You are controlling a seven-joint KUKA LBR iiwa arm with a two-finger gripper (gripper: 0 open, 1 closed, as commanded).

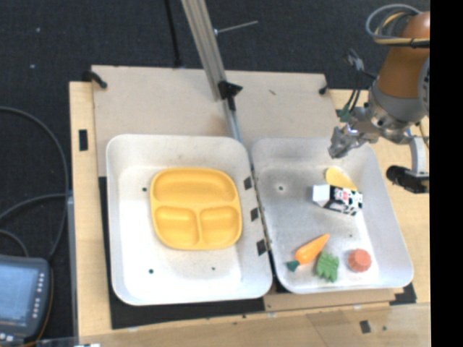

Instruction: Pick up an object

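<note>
One yellow tray, one carrot, one claw above right bin

Grey arm with orange band, looped grey cables, and metallic pincer.

In the right bin we find five candidate objects. A yellow piece lies toward the far right edge, touching a black-and-white toy just nearer. Along the near edge lie an orange carrot, tilted, a green piece, and a reddish round piece.
</note>
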